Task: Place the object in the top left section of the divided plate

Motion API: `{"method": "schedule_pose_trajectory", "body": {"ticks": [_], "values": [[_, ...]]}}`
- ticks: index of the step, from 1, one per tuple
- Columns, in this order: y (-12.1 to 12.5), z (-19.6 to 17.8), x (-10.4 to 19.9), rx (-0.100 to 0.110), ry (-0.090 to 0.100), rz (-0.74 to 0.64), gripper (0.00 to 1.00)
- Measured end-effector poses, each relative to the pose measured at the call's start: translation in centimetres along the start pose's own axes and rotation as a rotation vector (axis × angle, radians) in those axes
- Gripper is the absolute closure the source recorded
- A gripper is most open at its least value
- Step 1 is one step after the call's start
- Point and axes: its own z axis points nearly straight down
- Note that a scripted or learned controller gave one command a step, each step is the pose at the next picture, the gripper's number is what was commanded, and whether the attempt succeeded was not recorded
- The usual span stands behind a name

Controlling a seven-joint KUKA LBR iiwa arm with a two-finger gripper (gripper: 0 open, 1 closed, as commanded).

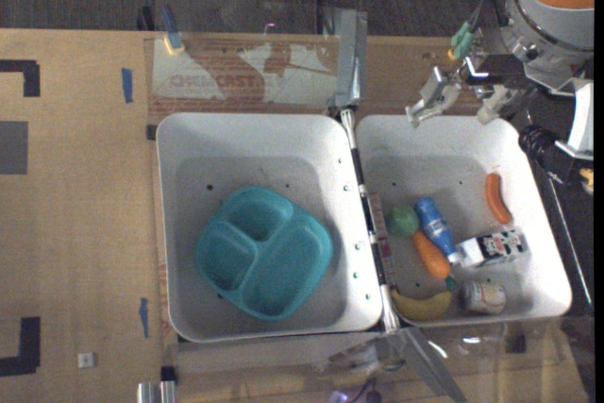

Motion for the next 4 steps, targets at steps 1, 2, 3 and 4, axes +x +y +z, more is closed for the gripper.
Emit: {"method": "schedule_pose_trajectory", "body": {"ticks": [1,2,3,4], "values": [[-5.1,0.0,2.9,0.008,0.000,0.459,0.00],[-4.5,0.0,12.4,0.003,0.001,0.884,0.00],[-4.5,0.0,12.7,0.003,-0.001,1.425,0.00],[-4.7,0.1,10.7,0.009,-0.004,0.833,0.00]]}}
